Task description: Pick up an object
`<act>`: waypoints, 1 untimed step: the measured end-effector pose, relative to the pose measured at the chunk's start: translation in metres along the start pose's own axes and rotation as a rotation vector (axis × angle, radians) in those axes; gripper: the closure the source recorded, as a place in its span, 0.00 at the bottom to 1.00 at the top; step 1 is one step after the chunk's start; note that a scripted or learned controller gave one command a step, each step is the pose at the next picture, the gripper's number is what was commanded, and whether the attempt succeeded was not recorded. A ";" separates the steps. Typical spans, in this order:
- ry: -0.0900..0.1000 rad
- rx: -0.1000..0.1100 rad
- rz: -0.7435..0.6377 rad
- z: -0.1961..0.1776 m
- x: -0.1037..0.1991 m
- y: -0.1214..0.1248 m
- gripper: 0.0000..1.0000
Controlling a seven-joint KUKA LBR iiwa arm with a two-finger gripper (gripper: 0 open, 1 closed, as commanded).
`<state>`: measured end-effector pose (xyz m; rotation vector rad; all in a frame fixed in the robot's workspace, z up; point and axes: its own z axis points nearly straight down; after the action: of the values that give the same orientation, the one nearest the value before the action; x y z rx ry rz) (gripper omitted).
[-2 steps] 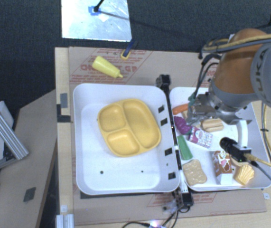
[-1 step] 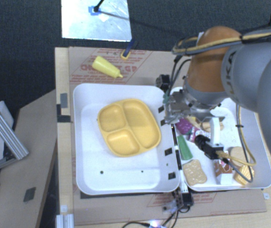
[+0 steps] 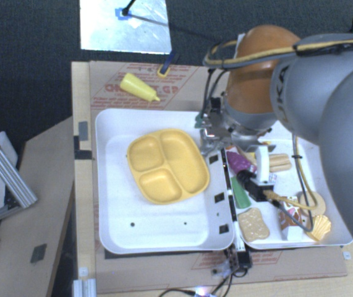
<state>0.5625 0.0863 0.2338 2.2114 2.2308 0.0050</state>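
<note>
A yellow divided plate lies in the left bin. The right bin holds several small items: a purple piece, a green stick, a tan cracker, a beige bun-like piece and a yellow shell shape. My gripper hangs under the orange wrist band, over the back end of the divider between the two bins, just right of the plate's far corner. The arm's body hides much of the right bin.
A yellow squeeze bottle lies on the cardboard behind the left bin, with a small blue and yellow item beside it. A shiny sheet sits further back. A metal frame stands at the left.
</note>
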 end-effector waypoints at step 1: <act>-0.002 0.001 0.004 0.000 0.000 0.000 1.00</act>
<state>0.5628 0.0859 0.2340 2.2150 2.2265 0.0022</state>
